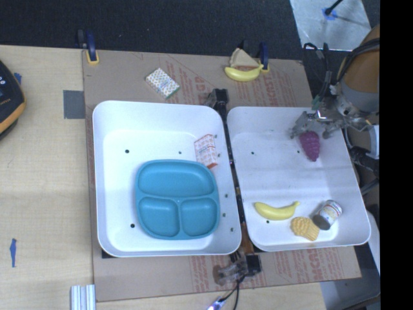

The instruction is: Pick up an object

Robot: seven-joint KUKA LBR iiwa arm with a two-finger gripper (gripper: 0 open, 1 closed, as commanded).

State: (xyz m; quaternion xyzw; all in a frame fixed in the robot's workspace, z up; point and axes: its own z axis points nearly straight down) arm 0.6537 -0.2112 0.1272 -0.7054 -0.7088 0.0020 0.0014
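Hovering at the right bin's far end, my pincer stands spread, fingers splayed either side of the purple grape bunch, probably to straddle it. Nothing is gripped yet. The bunch lies just below the pincer, long axis running away from it toward the banana.

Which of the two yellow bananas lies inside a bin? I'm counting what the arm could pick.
The yellow banana in the right white bin, beside the yellow corn piece. The other yellow banana lies on the brown cardboard beyond the bins.
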